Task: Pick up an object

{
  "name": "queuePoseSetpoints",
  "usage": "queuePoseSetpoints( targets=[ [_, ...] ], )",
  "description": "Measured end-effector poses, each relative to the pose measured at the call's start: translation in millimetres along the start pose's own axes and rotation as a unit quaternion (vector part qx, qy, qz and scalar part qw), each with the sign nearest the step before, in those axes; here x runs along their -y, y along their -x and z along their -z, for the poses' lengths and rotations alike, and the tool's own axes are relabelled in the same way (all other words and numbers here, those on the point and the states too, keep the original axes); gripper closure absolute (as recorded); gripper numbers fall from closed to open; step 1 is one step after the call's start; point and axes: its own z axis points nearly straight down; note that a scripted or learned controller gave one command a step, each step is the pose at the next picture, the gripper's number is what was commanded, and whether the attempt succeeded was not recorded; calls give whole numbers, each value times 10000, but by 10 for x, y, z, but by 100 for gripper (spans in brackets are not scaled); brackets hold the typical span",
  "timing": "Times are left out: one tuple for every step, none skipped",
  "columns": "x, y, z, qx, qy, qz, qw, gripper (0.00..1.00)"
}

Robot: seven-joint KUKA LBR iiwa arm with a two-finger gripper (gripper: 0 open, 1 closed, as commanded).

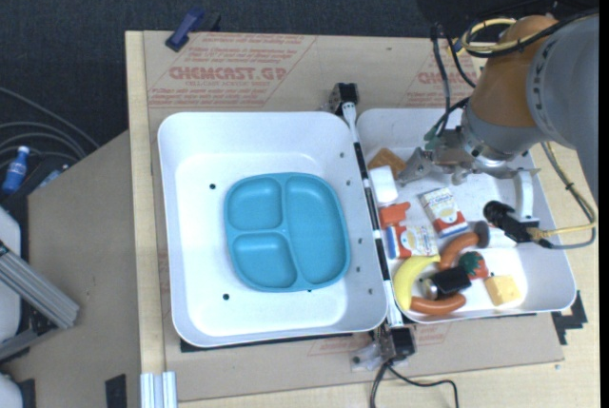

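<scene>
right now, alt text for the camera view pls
A grey arm with an orange band reaches from the right over the right bin, which holds toy food including a banana and a cheese wedge. The left bin holds a blue divided plate.

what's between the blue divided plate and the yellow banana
In the camera view, the meeting rims of the two white bins lie between the blue divided plate and the yellow banana.
</scene>
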Motion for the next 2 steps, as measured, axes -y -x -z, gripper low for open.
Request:
queuePoseSetpoints(
  targets=[
    [-569,-150,-100,-3,-11,5,10000,0],
    [415,-144,-105,-8,-27,-6,10000,0]
  ],
)
